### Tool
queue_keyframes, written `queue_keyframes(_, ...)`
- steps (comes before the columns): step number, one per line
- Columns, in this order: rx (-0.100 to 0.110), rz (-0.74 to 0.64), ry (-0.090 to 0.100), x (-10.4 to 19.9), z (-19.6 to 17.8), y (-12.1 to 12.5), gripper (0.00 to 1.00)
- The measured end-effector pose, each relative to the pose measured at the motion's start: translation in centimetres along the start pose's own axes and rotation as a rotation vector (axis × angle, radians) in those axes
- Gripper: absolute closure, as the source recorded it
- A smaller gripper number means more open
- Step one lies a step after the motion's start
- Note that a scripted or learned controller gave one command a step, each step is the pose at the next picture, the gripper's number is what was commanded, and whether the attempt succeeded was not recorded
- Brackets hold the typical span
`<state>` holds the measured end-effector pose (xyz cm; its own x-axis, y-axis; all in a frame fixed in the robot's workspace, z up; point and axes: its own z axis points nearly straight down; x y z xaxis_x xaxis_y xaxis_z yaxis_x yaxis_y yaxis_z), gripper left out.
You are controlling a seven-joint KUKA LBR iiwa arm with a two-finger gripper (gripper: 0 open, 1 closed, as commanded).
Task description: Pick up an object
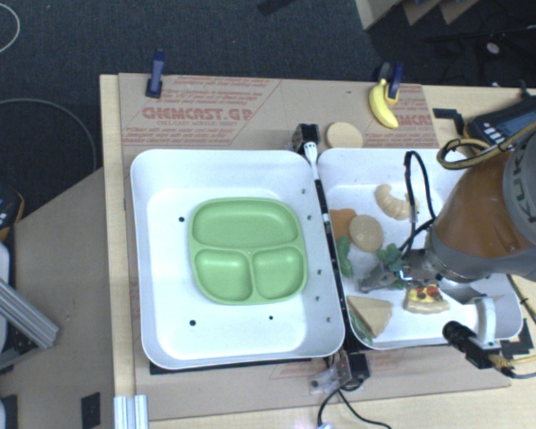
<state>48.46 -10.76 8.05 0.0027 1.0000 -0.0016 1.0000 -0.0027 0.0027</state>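
The right bin point(500, 324) holds several toy food pieces. A pale croissant-like piece point(395, 201) lies at its back, with an orange piece point(342, 221) and a round beige piece point(366, 232) near its left wall. A green leafy piece point(390, 256) sits in the middle. At the front are a tan wedge point(369, 314) and a small pizza-like piece point(426, 299). My gripper point(376, 281) hangs low over the bin's middle, between the green piece and the wedge, with the pizza-like piece just to its right. The arm point(482, 222) covers the bin's right half.
The left bin point(161, 311) holds a green divided plate point(247, 248). Behind the bins on the cardboard lie a yellow banana point(383, 106) and a round beige disc point(344, 135). Blue clamps point(154, 74) grip the board's back edge. A black cable point(417, 186) loops over the right bin.
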Motion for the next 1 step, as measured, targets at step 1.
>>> queue_keyframes(1, -0.01, -0.013, 0.003, 9.77, -11.05, 4.26, 0.0)
